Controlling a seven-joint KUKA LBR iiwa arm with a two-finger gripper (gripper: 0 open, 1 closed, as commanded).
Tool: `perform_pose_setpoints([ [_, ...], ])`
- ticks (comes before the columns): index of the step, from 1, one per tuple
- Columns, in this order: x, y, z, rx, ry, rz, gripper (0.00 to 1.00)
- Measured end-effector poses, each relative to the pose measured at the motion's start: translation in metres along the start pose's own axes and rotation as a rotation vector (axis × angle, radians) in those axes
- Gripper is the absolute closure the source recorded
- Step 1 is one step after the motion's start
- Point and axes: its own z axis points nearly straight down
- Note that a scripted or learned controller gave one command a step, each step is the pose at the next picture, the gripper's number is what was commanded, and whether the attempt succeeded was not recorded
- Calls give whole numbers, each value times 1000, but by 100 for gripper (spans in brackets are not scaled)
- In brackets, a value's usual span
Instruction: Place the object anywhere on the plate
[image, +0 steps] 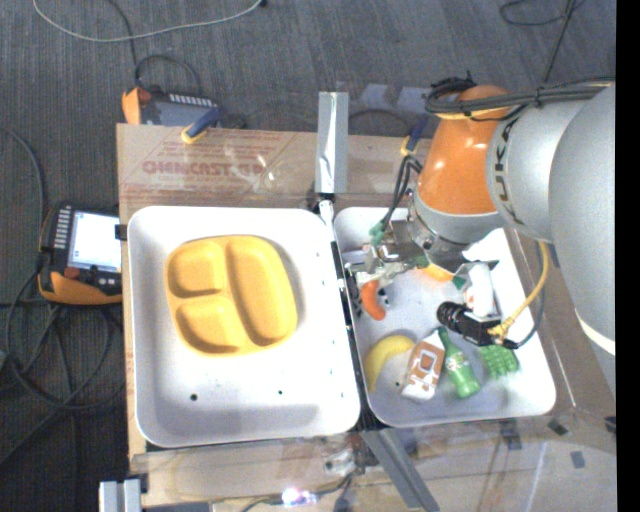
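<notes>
Setting: grey carpet floor with loose cables; a bench (200, 160) topped with brown cardboard carries both bins.
Arm: grey KUKA arm (560, 150) with an orange band, entering from the right and bent down over the right bin.
Left bin (160, 400): white and shallow; it holds the yellow plate.
Right bin (530, 400): white and shallow, touching the left bin along the centre divide; it holds a loose cluster of small items.
Plate (232, 291): yellow, three compartments, nothing on it; well apart from the gripper.
Clutter: a yellow rounded item (385, 357), a white-and-orange package (424, 368), a green bottle (459, 371) and a green block (500, 360) lie close together near the bin's front.
Gripper (385, 262): low in the right bin's upper left corner; whether the jaws are apart or together cannot be told.
Object: a small orange piece (372, 299) just below the gripper, probably the target; not visibly held.
Risk: the piece lies near the bin wall, so a finger may strike the wall or nudge the piece aside, giving an empty closure; a weak pinch could drop it while crossing the divide.
</notes>
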Motion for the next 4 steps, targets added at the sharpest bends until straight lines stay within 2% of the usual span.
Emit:
perform_pose_setpoints([
  [1, 97, 48, 9, 1, -3, 5, 100],
  [2, 153, 53, -15, 0, -4, 54, 100],
  [3, 248, 11, 24, 4, -4, 182, 100],
  [4, 248, 11, 24, 3, -4, 182, 0],
])
